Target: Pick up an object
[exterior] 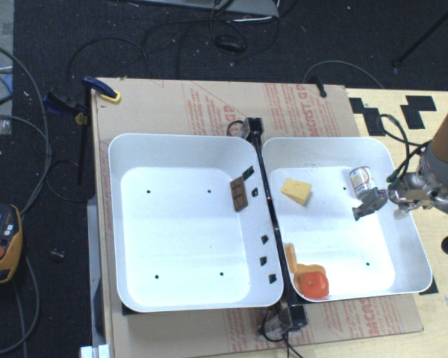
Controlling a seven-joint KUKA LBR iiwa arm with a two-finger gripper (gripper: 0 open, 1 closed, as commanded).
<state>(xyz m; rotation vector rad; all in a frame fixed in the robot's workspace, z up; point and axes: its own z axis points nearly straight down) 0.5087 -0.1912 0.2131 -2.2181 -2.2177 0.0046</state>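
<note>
- The claw (367, 203) is hanging over the right side of the right bin (407, 233), its dark fingers pointing left and down; I cannot tell whether they are parted or closed, and nothing is showing between them.
- The can (360, 179), white with a red label, is lying just above the claw's tip, close to it; touching or apart cannot be told.
- The arm (437, 166) is reaching in past the right bin's right rim.
- The yellow block (298, 192) is sitting left of the claw, in the upper left part of the right bin.
- The tomato (313, 283) is resting in the right bin's lower left corner, well below and left of the claw, with an orange piece (291, 256) lying against it along the wall.
- The brown bar (239, 195) is leaning near the right wall of the left bin (134, 200), farther left of the claw.
- Both bins are standing side by side on the cardboard-covered counter (209, 107).
</note>
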